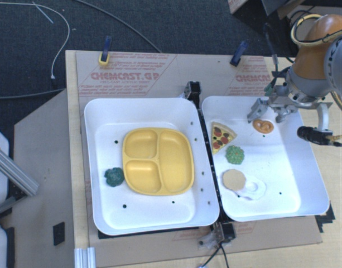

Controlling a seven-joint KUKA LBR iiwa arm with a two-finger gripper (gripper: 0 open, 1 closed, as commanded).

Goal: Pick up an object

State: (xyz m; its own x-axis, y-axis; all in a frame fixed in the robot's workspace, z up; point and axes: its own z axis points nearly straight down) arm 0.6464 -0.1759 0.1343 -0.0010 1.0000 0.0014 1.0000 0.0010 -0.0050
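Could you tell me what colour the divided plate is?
Yellow; the plate shows in the camera view.

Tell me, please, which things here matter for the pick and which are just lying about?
In play: gripper, hovering at the pretzel in the right bin.

Lying about: pizza slice, light green broccoli, cookie, yellow divided plate, dark green broccoli, left bin.

yellow plate (158, 161), green broccoli (114, 176), white bins (98, 121), orange pretzel (263, 126)
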